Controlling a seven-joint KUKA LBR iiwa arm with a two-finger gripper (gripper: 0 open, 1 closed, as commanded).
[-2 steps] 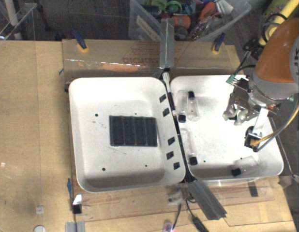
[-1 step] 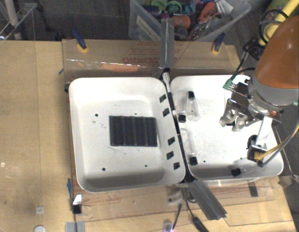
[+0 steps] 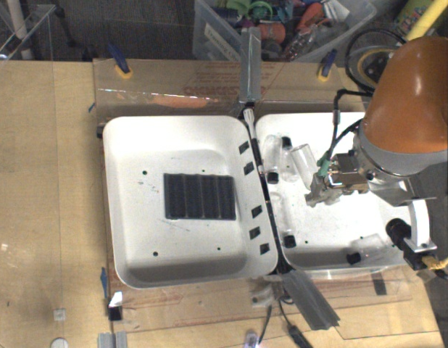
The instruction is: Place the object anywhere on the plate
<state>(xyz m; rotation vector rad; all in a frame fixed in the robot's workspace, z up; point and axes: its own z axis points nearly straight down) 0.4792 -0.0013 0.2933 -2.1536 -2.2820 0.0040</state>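
One dark ridged plate [image 3: 200, 196] is seen in the left bin [image 3: 130, 143]; the gripper [image 3: 320, 194] is held over the right bin [image 3: 333, 230], its grip impossible to tell.

The KUKA arm [image 3: 416, 96] shows a broad, rounded orange band, smooth and glossy, above a grey collar at the wrist. Below it sits a boxy metal gripper [image 3: 320, 194] of pale silver, with a small green part on its side (too blurred to make out further). Thin black cables [image 3: 338, 125] loop from the orange band down to the gripper body. A white bracket [image 3: 420, 227] with a black knob hangs from the grey wrist section.
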